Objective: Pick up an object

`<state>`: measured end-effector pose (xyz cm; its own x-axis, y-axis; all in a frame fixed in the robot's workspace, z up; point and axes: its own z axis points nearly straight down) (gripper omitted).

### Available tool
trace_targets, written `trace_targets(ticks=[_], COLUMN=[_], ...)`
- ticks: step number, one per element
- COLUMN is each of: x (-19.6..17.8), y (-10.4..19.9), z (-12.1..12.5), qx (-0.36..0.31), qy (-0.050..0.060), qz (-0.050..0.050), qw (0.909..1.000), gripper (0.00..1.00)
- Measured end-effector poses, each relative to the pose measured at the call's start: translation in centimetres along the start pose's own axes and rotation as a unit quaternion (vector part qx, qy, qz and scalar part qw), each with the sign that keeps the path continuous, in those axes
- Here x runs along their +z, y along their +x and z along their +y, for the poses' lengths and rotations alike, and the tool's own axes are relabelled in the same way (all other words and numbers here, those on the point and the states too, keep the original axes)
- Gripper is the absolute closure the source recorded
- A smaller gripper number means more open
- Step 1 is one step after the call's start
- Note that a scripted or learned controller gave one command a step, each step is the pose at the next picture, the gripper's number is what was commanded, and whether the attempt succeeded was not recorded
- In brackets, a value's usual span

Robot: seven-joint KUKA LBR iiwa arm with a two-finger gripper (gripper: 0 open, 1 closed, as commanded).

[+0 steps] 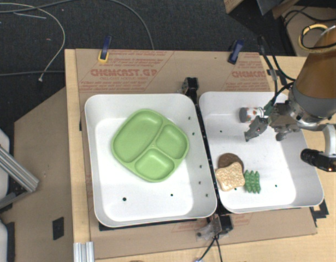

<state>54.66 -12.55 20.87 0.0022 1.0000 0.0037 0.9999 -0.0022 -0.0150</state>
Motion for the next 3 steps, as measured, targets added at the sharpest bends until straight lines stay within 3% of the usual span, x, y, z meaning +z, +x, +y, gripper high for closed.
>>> trace_targets(ticks=[1,3], x=[-0.7,9.9], y=[0.0,0.4], z=[0.3,0.2], qx=[-0.001,-0.001], qy=[-0.007,-0.003], qz=[-0.001,0.0], qw=[1.0,1.0], gripper=[0.0,0.0])
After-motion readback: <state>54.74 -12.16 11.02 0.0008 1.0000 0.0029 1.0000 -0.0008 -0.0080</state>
